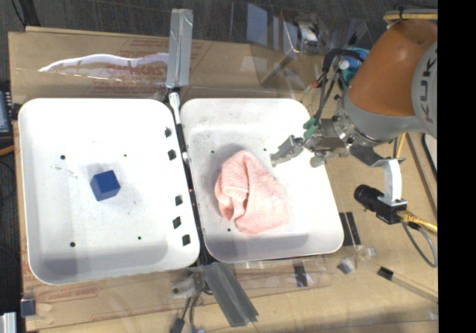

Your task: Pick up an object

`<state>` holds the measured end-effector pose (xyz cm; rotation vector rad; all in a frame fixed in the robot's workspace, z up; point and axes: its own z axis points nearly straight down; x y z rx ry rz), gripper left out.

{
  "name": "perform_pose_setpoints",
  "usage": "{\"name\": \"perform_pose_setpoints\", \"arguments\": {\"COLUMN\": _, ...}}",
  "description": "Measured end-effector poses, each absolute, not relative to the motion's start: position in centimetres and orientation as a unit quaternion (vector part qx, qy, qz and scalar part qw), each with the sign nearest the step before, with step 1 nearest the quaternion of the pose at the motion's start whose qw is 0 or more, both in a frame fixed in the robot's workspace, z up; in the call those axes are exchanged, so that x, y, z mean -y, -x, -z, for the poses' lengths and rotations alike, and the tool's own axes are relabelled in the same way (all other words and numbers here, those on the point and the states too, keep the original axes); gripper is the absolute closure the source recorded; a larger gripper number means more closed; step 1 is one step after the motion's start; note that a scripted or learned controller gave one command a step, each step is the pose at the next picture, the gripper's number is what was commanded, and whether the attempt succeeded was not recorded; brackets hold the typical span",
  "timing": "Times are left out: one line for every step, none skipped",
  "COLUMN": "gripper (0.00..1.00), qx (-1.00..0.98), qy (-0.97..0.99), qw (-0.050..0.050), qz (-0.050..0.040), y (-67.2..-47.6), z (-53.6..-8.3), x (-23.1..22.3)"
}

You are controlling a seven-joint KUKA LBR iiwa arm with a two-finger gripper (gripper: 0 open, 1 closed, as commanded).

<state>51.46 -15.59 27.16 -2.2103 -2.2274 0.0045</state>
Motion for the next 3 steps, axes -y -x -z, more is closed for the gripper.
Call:
{"name": "perform_pose_setpoints", "arguments": {"gripper": 0.00, "qx": 0.671, "qy": 0.742, "qw": 0.003, "qz": -0.0026, "y": -54.1, "z": -16.1, "x": 9.9}}
{"name": "perform_pose_setpoints", "arguments": {"gripper": 0.00, "qx": 0.709, "qy": 0.705, "qw": -0.001, "qz": 0.0008, "y": -58.7, "z": -9.4, "x": 10.6}}
{"name": "perform_pose_setpoints", "arguments": {"gripper": 1.00, "qx": 0.710, "qy": 0.704, "qw": -0.002, "qz": -0.0002, "y": -58.7, "z": -10.4, "x": 10.7}}
